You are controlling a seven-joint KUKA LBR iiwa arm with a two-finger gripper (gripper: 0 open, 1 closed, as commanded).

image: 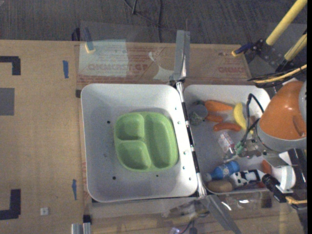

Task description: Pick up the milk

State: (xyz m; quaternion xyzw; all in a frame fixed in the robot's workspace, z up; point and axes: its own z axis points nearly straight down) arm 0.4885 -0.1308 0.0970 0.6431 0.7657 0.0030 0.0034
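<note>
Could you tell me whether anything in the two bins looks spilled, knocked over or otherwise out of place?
Nothing looks spilled or damaged. The green tray sits slightly askew in the left bin. In the right bin, the milk, a blue bottle and the carrots lie jumbled on their sides.

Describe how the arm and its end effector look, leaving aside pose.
The arm shows as a broad, rounded orange band over a grey shell. A thin black cable loops beside it. The end effector is small, metallic and blurred, with pale grey parts and a green speck; finer markings cannot be made out.
</note>
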